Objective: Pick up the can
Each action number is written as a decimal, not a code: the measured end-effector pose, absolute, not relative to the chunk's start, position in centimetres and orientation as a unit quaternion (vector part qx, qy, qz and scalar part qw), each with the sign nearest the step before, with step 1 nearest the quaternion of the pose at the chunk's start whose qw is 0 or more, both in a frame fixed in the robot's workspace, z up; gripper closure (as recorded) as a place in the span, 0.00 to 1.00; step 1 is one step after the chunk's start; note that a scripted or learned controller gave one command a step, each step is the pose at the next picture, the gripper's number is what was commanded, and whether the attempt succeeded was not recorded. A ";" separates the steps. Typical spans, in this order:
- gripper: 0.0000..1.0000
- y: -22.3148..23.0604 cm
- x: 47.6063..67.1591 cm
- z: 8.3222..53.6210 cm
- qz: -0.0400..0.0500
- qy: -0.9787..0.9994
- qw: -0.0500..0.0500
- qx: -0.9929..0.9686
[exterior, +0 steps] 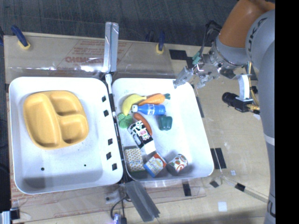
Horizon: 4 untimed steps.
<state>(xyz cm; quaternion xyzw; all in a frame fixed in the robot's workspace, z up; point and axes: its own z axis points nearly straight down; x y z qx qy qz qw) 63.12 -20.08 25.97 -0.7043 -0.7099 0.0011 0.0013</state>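
Observation:
The can [177,164] is small, with a patterned red and grey label. It lies on its side near the front right corner of the right bin [198,139]. My gripper [190,79] hangs over the far right corner of that bin, well behind the can. Its fingers look spread open with nothing between them.
Behind the can lie a banana [131,101], a carrot [156,98], a blue bottle [150,109], a green pepper [164,122] and a black-and-white carton [140,133]. Beside the can sit a blue-orange carton [154,164] and a patterned box [134,158]. A yellow divided tray [56,118] rests in the left bin [70,171].

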 end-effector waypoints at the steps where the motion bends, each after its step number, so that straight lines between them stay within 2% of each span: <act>1: 0.00 -20.9 56.8 27.1 0.001 -0.767 0.001 -0.641; 2: 0.00 -21.0 50.1 21.0 0.001 -0.674 0.002 -0.738; 3: 0.00 -19.4 47.6 10.4 0.001 -0.635 0.002 -0.773; 4: 0.00 -19.5 47.6 10.4 0.001 -0.635 0.002 -0.773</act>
